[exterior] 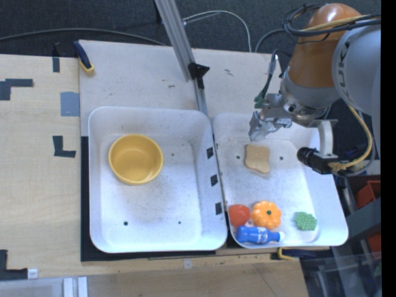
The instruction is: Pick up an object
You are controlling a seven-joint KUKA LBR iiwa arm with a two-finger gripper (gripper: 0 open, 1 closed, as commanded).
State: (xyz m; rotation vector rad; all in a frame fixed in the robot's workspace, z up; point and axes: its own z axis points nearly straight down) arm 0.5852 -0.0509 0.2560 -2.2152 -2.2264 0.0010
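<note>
Pincer [258,132] hovers above bread slice [257,158].

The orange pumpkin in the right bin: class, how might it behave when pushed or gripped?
The pumpkin looks round, so it may roll when nudged. Its ribbed, glossy skin could slip from the fingers. Wedged between the tomato and blue bottle, it may jostle both.

partial lettering on arm [365,60], unreadable

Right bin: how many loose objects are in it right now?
5. The bread slice lies near the far end, just below the gripper. Along the near edge sit the red tomato, orange pumpkin, blue bottle and green piece.
</note>
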